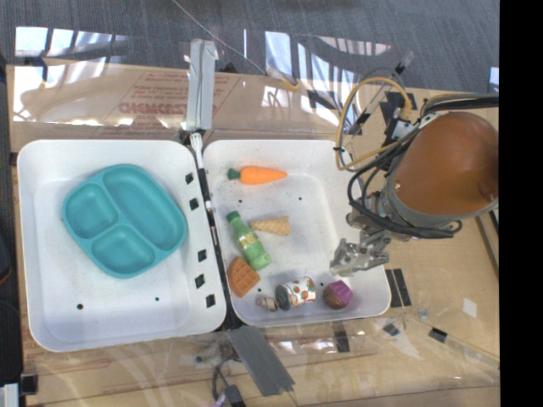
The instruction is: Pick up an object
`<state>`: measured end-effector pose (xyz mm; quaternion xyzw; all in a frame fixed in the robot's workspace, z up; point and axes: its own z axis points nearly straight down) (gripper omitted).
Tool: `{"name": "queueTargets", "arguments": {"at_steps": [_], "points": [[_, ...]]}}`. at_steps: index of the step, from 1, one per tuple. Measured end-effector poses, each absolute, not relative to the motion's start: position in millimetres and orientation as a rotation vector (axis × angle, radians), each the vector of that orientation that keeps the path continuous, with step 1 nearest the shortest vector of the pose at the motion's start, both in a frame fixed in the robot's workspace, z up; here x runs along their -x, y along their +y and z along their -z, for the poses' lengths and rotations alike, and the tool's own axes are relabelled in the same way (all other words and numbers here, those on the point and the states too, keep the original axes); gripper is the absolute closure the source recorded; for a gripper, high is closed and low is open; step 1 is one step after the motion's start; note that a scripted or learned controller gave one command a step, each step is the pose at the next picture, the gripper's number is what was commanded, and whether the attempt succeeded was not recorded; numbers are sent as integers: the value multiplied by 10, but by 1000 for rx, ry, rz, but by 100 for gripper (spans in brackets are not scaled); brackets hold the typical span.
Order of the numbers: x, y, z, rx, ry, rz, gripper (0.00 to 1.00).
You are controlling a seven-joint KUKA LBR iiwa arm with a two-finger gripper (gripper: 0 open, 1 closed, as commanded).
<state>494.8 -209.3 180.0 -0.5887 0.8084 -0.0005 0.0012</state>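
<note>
- Poised at the right rim of the right-hand shallow white bin (254,155): metal two-finger gripper (355,258) on the grey arm with the orange band (445,164), hanging just above the bin's lower right corner
- Nothing visible between the fingers; whether apart or together, impossible to tell from this slanted view
- Nearest candidate for the pick: small purple rounded toy (338,293), lying just below and slightly left of the gripper, close to the bin's near wall
- Lined up leftward along the same wall: short printed can on its side (298,292), a small dark-and-tan piece (268,302), a brown waffle-shaped toy (242,275)
- Farther up the bin: green bottle with yellow label (248,240), tan cone (271,225), orange carrot with green top (259,175), all well apart from the gripper
- Left-hand white bin (38,312) bearing a teal three-compartment plate (124,219), not needed for this step
- Judged best: centre over the purple toy, straddle its width, descend straight, keep clear of the wall and the can
- Risk judged: round toy rolling away under an off-centre closing
</note>
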Motion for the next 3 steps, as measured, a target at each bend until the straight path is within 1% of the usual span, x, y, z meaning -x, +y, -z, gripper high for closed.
{"name": "queueTargets", "arguments": {"at_steps": [1, 2, 3], "points": [[-4778, -2096, -2154, 2197, 2242, 1, 100], [-4775, -2092, -2055, 2594, 1768, -1, 100], [-4883, -1927, -1943, 2799, 1419, 0, 100]]}}
